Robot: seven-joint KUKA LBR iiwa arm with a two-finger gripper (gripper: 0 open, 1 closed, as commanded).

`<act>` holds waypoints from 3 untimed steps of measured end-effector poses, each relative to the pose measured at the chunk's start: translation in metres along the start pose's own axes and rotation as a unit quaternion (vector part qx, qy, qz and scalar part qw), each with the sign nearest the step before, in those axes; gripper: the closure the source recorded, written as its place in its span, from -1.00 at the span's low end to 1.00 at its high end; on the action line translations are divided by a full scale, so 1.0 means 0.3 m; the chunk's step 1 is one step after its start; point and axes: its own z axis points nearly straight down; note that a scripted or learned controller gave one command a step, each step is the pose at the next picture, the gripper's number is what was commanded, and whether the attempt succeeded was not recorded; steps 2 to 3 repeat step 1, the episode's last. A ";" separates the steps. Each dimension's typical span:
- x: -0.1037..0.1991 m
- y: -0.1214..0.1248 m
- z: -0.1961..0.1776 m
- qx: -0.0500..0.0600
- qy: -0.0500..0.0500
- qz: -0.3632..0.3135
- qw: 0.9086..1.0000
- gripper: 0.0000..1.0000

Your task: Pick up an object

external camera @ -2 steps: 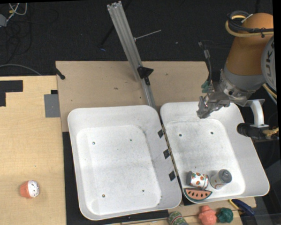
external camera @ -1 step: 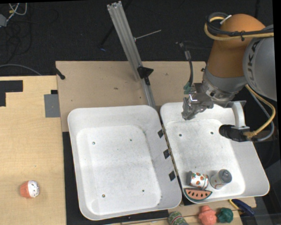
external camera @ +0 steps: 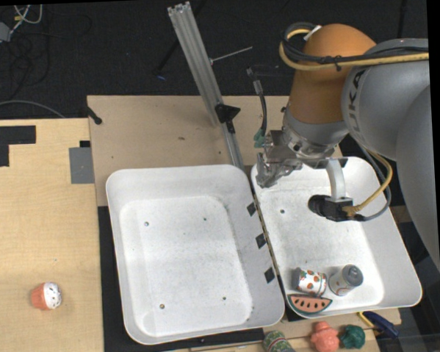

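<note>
My gripper [external camera: 267, 173] hangs over the far left corner of the right bin [external camera: 370, 230], close to the divider between the two bins. Several small objects lie at the near edge of that bin: a red-and-white patterned cup [external camera: 311, 281], a grey cylinder [external camera: 347, 277] and a watermelon-slice toy [external camera: 310, 304]. They sit well in front of the gripper and apart from it. Nothing shows under the gripper.
The left bin [external camera: 125, 191] is beside it. A metal rail [external camera: 199, 62] slants up behind the bins. A red-and-white ball toy [external camera: 46, 296] lies on the bench at far left. A pink toy [external camera: 324, 337], a green toy [external camera: 353, 337] and a dark can [external camera: 277, 345] lie beyond the bins' near edge.
</note>
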 end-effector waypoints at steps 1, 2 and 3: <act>0.138 0.063 -0.008 -0.002 -0.001 0.001 1.000 1.00; 0.138 0.063 -0.008 -0.002 -0.001 0.001 1.000 1.00; 0.138 0.063 -0.008 -0.002 -0.001 0.001 1.000 1.00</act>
